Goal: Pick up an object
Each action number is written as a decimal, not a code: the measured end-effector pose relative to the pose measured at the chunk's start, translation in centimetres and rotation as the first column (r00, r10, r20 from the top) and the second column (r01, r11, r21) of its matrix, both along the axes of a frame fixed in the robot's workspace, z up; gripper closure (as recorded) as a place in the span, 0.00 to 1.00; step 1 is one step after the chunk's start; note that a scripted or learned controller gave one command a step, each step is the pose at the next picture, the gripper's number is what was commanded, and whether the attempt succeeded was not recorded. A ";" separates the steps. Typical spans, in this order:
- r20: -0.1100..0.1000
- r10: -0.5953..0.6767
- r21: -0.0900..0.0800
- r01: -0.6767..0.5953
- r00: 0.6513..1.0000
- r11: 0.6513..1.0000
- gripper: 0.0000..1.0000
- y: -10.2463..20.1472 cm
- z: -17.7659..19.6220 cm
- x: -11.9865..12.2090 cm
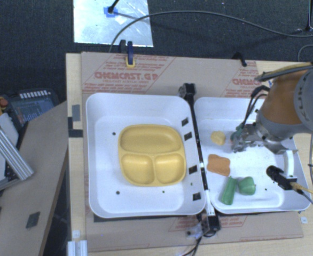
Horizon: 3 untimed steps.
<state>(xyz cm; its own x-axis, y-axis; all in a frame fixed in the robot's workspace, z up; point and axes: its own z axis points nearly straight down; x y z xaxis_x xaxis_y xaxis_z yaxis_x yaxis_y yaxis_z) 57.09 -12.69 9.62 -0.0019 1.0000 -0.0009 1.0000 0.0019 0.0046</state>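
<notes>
In the right bin [236, 108], toward the lower right of the frame, lie four small things: a pale yellow lump [218, 138] near the bin's middle, an orange slab [219, 165] just below it, and lower still a green stick [228, 191] touching a green cup-like piece [247, 185]. They look like light, hard plastic toys, smooth and likely a little slippery, none of them fragile. The yellow lump is small and rounded and would best be pinched across its middle; the orange slab lies flat and offers only its thin edges, so it seems the harder take. The gripper [241, 141] hangs low over the bin just to the right of the yellow lump, near it but apparently not touching. Whether it is apart or together I cannot tell; nothing is seen held in it. The left bin [100, 143] bears a yellow divided tray [148, 154].
</notes>
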 end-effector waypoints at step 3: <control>-0.001 0.007 0.002 -0.007 1.000 1.000 1.00 4.5 11.4 0.0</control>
